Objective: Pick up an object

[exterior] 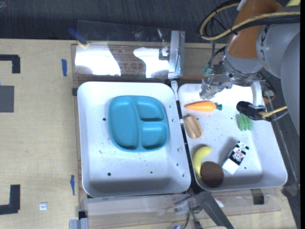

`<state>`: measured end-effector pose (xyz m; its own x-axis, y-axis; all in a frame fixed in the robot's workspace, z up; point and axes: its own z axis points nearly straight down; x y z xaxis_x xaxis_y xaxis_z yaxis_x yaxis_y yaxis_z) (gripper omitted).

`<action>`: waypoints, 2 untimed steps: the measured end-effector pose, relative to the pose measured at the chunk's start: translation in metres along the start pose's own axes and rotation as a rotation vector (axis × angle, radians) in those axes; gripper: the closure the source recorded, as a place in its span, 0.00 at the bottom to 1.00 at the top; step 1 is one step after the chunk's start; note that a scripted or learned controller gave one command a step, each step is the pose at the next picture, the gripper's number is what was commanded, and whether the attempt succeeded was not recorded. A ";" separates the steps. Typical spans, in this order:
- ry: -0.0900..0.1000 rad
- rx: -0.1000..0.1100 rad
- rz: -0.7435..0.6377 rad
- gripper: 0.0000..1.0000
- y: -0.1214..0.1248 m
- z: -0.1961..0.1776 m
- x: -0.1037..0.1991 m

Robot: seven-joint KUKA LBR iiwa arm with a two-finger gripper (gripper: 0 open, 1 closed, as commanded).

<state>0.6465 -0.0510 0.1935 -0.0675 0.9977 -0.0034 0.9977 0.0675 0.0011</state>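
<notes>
the gripper [208, 93] hovers right over the carrot [202, 107] at the back of the right bin [271, 142]. its grip can't be made out. banana [200, 157] sits near the front.

Seen from one fixed camera above the surface [33, 128], angled down across both white bins [90, 142] side by side, arm [267, 42] entering from frame right.

Bright overhead light, strong glare at the far edge

A clear panel [121, 56] behind the left bin [90, 128] blows out white; the right bin [271, 142] glares near the arm [257, 32]. Shadows are soft and short. Focus is slightly soft throughout, with a mild grain.
</notes>
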 end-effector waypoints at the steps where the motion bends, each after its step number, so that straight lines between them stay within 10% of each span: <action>1: 0.001 0.001 -0.001 0.00 0.000 0.001 0.001; 2: 0.002 0.001 0.004 0.00 0.004 0.084 -0.048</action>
<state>0.6539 -0.0993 0.1092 -0.0640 0.9980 -0.0010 0.9980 0.0640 0.0006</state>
